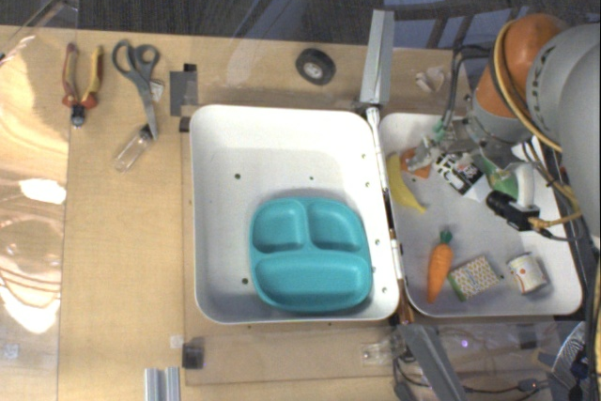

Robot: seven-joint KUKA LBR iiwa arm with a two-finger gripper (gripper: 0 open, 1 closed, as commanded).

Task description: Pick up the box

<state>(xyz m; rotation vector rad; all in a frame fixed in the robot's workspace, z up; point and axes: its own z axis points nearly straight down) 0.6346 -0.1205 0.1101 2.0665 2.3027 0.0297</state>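
On the bare left part of the worktop [113, 249] lie red-handled pliers [80, 82], grey scissors [141, 75] and a small clear tube [133, 148], with a roll of black tape [315, 66] further along the far edge. None of these bears on the job.

The left bin [282, 155] holds one thing, a teal divided plate [310, 254] lying flat toward its near wall.

The task's thing is in the right bin [498, 239]. Going across it, a banana [404, 183] lies along the left wall and a carrot [439, 266] lies near the front. Just beside the carrot is the box [474, 277], small, flat, speckled and turned at a slant on the bin floor. A small white canister [528, 272] lies close on its other side.

The claw [437, 148] is at the far end of that bin, above a small clutter of an orange-red scrap and a white-and-black item that I cannot name. Whether the claw is released or clenched, I cannot tell. It is well apart from the box, and nothing shows the box lifted or touched.

By my reading, the pick has not begun. What is left is the travel to the front of the bin, the descent, the grip and the lift. The carrot and the canister flank the box closely and look like the likeliest things to get knocked or caught by mistake.
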